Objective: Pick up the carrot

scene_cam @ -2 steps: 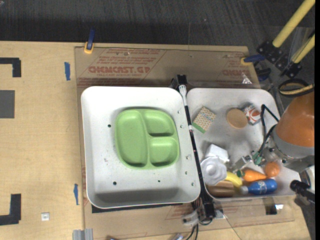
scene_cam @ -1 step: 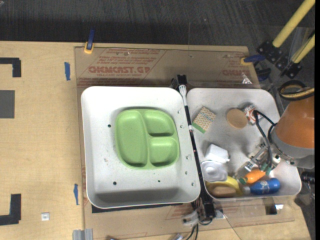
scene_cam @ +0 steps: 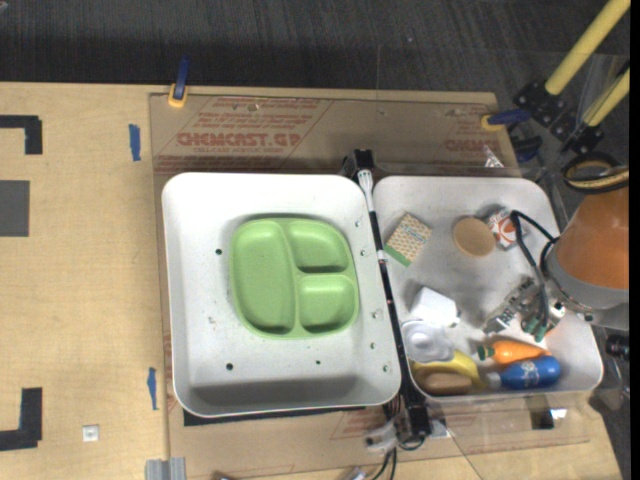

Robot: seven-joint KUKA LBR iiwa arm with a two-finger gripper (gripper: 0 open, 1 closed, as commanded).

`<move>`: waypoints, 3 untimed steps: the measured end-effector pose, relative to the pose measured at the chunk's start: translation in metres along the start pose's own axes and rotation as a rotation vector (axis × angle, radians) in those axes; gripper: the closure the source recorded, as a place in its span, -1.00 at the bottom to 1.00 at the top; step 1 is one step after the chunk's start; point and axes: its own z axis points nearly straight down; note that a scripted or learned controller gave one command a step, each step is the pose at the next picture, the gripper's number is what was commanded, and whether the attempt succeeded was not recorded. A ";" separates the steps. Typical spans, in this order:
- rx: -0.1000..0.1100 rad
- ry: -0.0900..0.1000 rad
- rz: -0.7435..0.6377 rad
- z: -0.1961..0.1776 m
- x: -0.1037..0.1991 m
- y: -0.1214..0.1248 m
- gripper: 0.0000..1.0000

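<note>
camera view, inspected left to right. the bench top [scene_cam: 80, 268] is pale board carrying black tape marks on its far left and blue tape tabs near the bins; a printed cardboard sheet [scene_cam: 300, 133] lies under both bins, likely as a liner. beyond the bench edge is dark carpet [scene_cam: 300, 18].

left bin [scene_cam: 190, 298]: holds a green divided plate [scene_cam: 295, 273], three compartments, sitting roughly central and flat. nothing lies on it.

right bin [scene_cam: 440, 193]: cluttered. a small patterned box [scene_cam: 407, 238] lies near the top left, a round tan object [scene_cam: 472, 236] beside it, a white crumpled item [scene_cam: 432, 313] lower down. along the front wall sit a yellow-brown item, probably a banana [scene_cam: 447, 371], and a blue bottle-shaped item [scene_cam: 530, 372].

the carrot [scene_cam: 517, 349], orange with a green tip on its left, lies on its side near the front right of this bin, just above the blue item and touching or nearly touching it.

the gripper [scene_cam: 520, 310] hangs above the carrot, just up from it, the arm's orange band [scene_cam: 597, 243] entering from the right. the fingers are lost in dark hardware and cable; whether they are released or clenched cannot be told. the carrot rests on the bin floor, not between them.

judgement: approach stage, grasp not yet made. crowding by the blue item may obstruct finger placement.

at top right, yellow poles [scene_cam: 590, 33] and clamps stand off the bench.
</note>
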 end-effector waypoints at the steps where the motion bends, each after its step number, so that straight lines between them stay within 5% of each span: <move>1: 0.001 0.002 0.000 0.001 0.000 0.000 -1.00; 2: 0.003 0.018 -0.366 0.012 0.002 -0.004 -1.00; 3: 0.004 0.017 0.056 0.013 -0.005 -0.009 -1.00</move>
